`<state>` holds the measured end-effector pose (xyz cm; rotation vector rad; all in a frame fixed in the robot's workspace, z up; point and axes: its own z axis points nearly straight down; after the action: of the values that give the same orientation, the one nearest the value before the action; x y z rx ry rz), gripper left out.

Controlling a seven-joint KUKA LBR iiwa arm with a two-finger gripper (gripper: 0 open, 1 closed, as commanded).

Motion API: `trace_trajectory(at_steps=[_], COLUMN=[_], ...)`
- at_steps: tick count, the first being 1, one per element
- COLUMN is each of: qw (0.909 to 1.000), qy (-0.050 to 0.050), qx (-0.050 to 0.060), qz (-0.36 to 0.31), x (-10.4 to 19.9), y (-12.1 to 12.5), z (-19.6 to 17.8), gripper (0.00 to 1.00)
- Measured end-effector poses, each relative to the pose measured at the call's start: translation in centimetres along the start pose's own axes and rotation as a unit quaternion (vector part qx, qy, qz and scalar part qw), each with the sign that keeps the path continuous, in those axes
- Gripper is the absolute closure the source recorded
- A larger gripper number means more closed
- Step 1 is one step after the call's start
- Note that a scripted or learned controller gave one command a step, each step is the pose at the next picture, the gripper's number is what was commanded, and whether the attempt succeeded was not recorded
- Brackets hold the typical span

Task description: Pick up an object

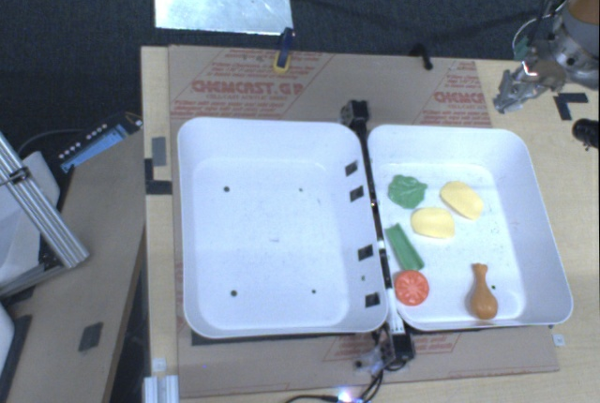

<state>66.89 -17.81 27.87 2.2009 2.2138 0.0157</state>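
While the gripper (511, 97) hangs above the bench beyond the right bin (534, 176), well apart from everything, you are at the approach step. You cannot tell its state from this view. Your candidates lie in that bin: green leaf (406, 191), two yellow pieces (462, 199), tomato (412, 288), drumstick (483, 292). Next you need a descent onto one of them.
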Motion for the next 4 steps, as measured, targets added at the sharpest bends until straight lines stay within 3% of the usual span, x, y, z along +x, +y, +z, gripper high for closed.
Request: trace_trajectory(at_steps=[1,2,3,4], qw=[0.9999,1.0,1.0,0.9999], qy=[0.005,0.006,0.003,0.006], qx=[0.014,0.004,0.002,0.015], qz=[-0.001,-0.005,0.001,-0.005], x=[5.7,17.6,15.3,27.5], y=[-0.9,-0.2,-1.2,-4.7], z=[20.3,8.4,-5.4,4.3], gripper=[1.0,1.0,1.0,1.0])
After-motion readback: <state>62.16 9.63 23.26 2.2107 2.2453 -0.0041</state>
